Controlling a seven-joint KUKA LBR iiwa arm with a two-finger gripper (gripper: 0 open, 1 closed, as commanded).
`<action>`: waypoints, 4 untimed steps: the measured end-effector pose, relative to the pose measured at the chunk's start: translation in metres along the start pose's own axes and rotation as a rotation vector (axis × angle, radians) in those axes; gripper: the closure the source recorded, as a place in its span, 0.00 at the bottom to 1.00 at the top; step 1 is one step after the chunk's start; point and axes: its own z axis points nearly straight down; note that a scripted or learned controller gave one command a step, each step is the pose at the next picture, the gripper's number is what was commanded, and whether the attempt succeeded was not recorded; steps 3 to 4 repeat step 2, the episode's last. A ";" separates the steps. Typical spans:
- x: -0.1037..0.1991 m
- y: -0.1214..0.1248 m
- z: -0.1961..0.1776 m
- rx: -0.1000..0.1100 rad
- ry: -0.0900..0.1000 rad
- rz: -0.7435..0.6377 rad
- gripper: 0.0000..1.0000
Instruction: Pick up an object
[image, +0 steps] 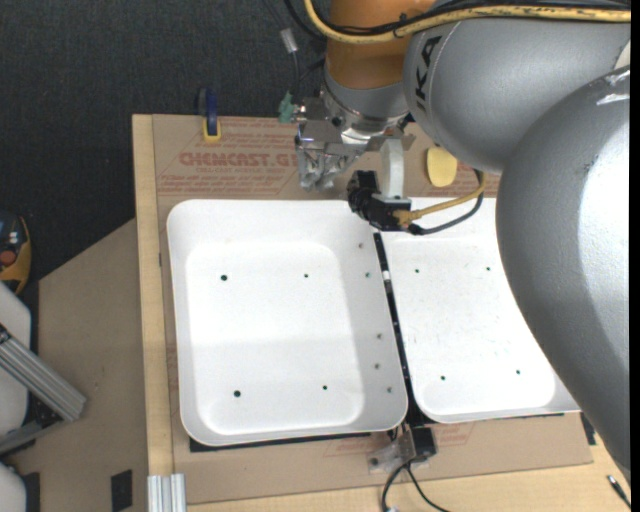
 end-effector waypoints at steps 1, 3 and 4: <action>-0.036 0.002 -0.052 -0.018 -0.001 0.007 1.00; -0.047 -0.020 -0.073 -0.011 0.000 0.006 1.00; -0.047 -0.020 -0.073 -0.011 0.000 0.006 1.00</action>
